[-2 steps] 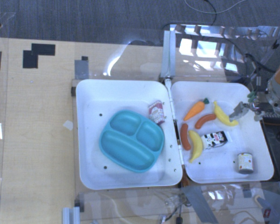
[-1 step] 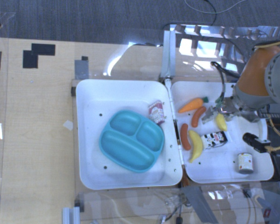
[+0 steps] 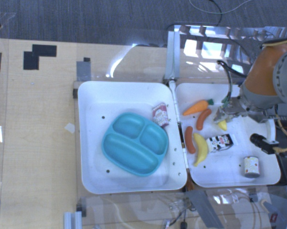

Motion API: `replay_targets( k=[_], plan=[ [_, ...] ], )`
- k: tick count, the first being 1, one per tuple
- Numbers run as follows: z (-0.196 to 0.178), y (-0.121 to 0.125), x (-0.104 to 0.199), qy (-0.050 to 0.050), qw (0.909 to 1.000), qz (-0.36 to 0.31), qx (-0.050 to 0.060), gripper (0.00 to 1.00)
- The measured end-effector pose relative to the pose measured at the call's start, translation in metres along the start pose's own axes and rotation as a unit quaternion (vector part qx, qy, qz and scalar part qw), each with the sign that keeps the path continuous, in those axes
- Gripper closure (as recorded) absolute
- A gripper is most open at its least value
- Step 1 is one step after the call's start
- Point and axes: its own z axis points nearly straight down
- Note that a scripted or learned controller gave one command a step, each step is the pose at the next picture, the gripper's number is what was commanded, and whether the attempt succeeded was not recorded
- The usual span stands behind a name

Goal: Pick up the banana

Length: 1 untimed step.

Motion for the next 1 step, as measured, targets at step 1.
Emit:
replay_targets(
  k=[1],
  plan=[
    [-0.0890,0.0114,0.0015,0.000,0.9997,0.024,0.003,1.00]
  ],
)
